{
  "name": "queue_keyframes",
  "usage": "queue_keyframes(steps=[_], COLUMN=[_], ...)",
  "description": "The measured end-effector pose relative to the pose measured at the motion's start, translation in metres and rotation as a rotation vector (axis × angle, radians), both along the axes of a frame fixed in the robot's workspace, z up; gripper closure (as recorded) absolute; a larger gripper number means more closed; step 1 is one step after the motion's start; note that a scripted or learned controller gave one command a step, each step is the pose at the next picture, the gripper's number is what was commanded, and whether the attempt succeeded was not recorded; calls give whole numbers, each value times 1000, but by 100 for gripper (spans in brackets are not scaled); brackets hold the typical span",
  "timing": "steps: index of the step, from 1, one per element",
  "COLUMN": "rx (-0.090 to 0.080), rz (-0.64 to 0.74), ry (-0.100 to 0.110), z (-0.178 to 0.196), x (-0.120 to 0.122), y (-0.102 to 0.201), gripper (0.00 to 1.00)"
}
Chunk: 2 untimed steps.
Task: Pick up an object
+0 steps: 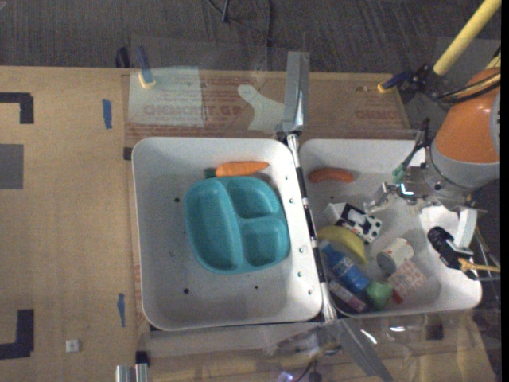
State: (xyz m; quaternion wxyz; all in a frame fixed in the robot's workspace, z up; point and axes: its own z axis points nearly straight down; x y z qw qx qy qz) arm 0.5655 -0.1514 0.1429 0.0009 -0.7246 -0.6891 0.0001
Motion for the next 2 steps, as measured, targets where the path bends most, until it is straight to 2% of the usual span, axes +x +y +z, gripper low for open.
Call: queue_keyframes(steps=[1, 2], rx=[-3, -3], rz=[53, 51], ry=[-32, -43], z=[-32, -18], x=[-7, -4], y=[4, 3], gripper=[0, 100])
